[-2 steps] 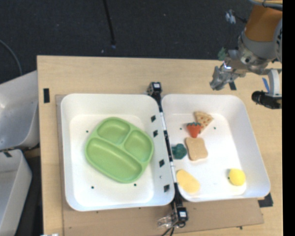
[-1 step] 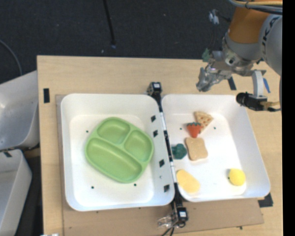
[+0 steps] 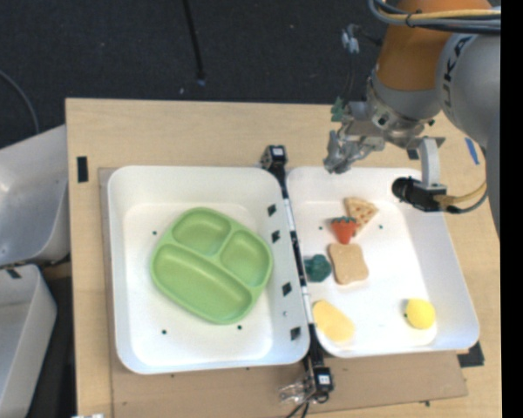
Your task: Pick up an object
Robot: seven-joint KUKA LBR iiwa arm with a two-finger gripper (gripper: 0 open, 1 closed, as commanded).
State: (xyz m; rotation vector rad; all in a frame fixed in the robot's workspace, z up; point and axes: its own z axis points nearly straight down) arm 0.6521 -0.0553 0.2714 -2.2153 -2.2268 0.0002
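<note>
From my station I read the tabletop (image 3: 200, 129) as pale tan wood. Both bins are white: the left bin (image 3: 122, 259) carries a light green divided plate (image 3: 211, 264), the right bin (image 3: 444, 268) a scatter of small things. There I see a tan wedge speckled with darker spots (image 3: 360, 208), a red piece with a green top (image 3: 344, 229), a dark teal lump (image 3: 317, 268), a light brown slice (image 3: 348, 264), a pale yellow piece (image 3: 333, 321) and a bright yellow one (image 3: 419, 313). The arm's band (image 3: 418, 42) is orange, the tool (image 3: 342, 157) metallic grey.
</note>
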